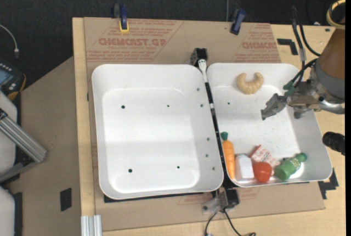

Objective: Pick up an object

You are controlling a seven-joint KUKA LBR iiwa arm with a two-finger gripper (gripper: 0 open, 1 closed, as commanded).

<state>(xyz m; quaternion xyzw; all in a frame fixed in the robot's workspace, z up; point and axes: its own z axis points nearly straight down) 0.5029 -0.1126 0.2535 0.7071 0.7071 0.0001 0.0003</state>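
Note:
My gripper (285, 111) hangs over the middle of the right bin (312, 136), open, with nothing between its fingers. A tan croissant (250, 82) lies at the bin's far end, up and to the left of the gripper. Along the near edge lie an orange carrot (228, 155), a white box (244, 168), a red and white packet (259, 152), a red tomato (263, 172) and a green bottle (289, 167). All of them rest on the bin floor, apart from the gripper.
The left bin (109, 119) sits beside the right one, joined by a dark divider strip (211, 114). Both stand on a cardboard sheet (164, 37) held by blue clamps (122, 14) at the far edge. Cables (299, 37) hang at the far right.

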